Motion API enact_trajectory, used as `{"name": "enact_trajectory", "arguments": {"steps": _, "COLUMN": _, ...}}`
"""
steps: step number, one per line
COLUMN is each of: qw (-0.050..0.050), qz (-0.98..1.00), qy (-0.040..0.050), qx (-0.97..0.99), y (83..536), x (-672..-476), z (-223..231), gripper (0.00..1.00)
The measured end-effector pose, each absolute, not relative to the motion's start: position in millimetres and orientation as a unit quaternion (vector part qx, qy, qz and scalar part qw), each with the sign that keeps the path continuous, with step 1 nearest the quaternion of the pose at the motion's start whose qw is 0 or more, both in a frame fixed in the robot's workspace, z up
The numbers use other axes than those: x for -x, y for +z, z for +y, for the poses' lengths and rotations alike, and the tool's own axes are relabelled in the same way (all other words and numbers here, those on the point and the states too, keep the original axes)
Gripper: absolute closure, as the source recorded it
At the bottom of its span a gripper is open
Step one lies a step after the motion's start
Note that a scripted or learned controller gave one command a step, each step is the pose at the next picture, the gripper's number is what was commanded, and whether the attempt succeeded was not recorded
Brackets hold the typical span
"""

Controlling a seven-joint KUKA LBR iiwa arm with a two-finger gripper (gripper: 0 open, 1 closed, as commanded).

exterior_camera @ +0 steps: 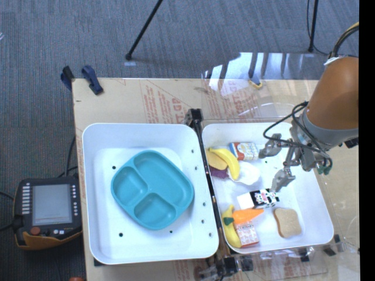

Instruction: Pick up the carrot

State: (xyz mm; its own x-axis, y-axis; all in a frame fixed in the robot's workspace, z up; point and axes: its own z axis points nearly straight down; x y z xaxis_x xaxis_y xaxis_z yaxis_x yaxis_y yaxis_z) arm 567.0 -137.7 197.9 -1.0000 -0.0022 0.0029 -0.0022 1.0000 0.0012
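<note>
The carrot (pixel 248 215) is a short orange wedge, lying flat near the front of the right bin (pixel 310 206), its thick end touching a yellow banana (pixel 229 224) and its tip pointing toward a slice of bread (pixel 287 222). Just above it sits a small black-and-white carton (pixel 260 199). The jaws (pixel 280 166) hang spread and empty, above the carton.

- The arm (pixel 333 98) enters from 3 o'clock, its orange band foremost and grey wrist below it.
- The tool (pixel 279 164) points toward 8 o'clock, tilted downward.
- Its two fingers (pixel 283 179) stand apart, with nothing between them.
</note>
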Motion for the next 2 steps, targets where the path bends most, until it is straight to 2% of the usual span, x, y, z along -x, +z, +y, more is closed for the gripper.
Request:
{"name": "enact_trajectory", "arguments": {"steps": 1, "qw": 0.005, "qz": -0.998, "qy": -0.0018, "qx": 0.055, "y": 129.7, "x": -517.9, "z": -117.8, "gripper": 0.00}}
{"name": "enact_trajectory", "arguments": {"steps": 2, "qw": -0.004, "qz": -0.995, "qy": 0.0011, "qx": 0.096, "y": 92.5, "x": -503.3, "z": -82.1, "gripper": 0.00}}
